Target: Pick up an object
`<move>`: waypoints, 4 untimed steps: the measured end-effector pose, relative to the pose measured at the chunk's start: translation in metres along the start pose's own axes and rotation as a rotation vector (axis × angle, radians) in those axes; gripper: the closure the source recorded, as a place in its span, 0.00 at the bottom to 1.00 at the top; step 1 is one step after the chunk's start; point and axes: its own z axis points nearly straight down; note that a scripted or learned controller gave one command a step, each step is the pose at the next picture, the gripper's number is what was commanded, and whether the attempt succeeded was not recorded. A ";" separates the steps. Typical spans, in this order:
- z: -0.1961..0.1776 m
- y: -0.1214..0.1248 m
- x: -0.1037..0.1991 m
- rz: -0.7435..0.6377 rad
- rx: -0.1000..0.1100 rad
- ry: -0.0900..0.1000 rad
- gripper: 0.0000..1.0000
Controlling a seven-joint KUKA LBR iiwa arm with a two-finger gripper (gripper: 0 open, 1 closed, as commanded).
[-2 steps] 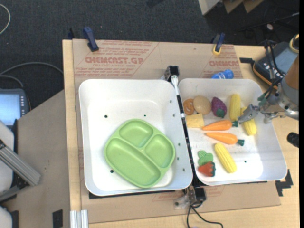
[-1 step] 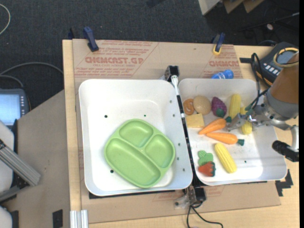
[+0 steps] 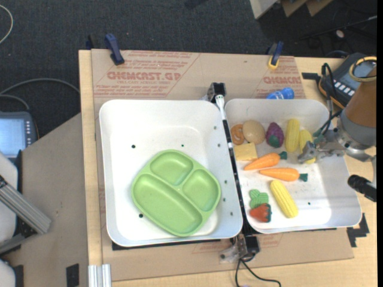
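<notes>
Arm (image 3: 362, 115): enters from the right, cut off by the frame edge; grey body with an orange band. It covers the right bin's right rim.

Gripper (image 3: 311, 151): small, dark metallic, low over the right bin's right half, just right of the carrots. Whether it is open or closed cannot be told; nothing is seen held in it.

Right bin (image 3: 311, 220): shallow, white, smooth plastic, rounded corners. Contents, all glossy toy food:
- Pretzel (image 3: 237, 134), brown, looped, upper left corner.
- Potato (image 3: 254, 131), tan, rounded, touching the pretzel.
- Purple piece (image 3: 274, 134), lumpy; its kind is hard to make out.
- Upper corn (image 3: 292, 135), yellow, upright along the back; a second yellow piece beside it is partly hidden by the gripper.
- Cheese (image 3: 245, 152), pale yellow, flat, square, under the pretzel.
- Two carrots (image 3: 262, 162) and (image 3: 280, 173), orange, tapered, lying near each other at the middle.
- Lower corn (image 3: 283, 198), yellow, ridged, slanted.
- Strawberry (image 3: 260, 211), red, with a green leafy piece touching its top, near the front left.

Left bin (image 3: 119, 130): same make, touching the right bin along a dark seam.
- Plate (image 3: 175, 191): light green, matte plastic, rounded, three compartments, lying toward the front.

Tabletop (image 3: 149, 73): brown board with red print, partly covered by the bins. Blue clamp (image 3: 114, 48) on its back edge.
</notes>
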 end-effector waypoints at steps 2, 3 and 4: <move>-0.052 0.066 0.084 0.000 -0.008 -0.004 1.00; -0.124 0.020 0.122 -0.001 -0.005 -0.002 1.00; -0.117 -0.030 0.194 -0.003 0.005 0.000 1.00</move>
